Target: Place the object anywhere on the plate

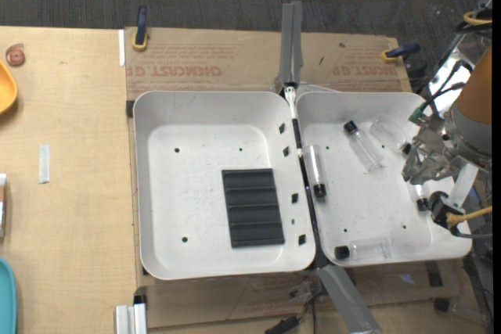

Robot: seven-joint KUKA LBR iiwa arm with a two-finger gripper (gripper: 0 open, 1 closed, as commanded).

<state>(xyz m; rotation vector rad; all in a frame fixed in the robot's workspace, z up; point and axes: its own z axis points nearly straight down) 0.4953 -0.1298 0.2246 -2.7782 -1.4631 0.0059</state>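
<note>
Over the right edge of the right bin (391, 102), at the middle right of the frame, I am hanging my gripper (423, 160) low above the bin floor. Whether it is spread or pressed together I cannot tell; nothing is showing clamped in it.

Clear vials with black caps are lying in this bin: one vial (362, 143) toward the upper middle, one (315, 172) along the left wall, one (362, 250) near the bottom rim. Any of these could be the object. What I am judging to be the plate is the black ribbed slab (252, 207) lying in the left bin (149, 168), lower centre of the frame, well apart from me.

The upper vial is lying nearest, tilted. I am thinking a good pick means straddling its body across the narrow width, centred, since a smooth round tube could roll or slip out.
</note>
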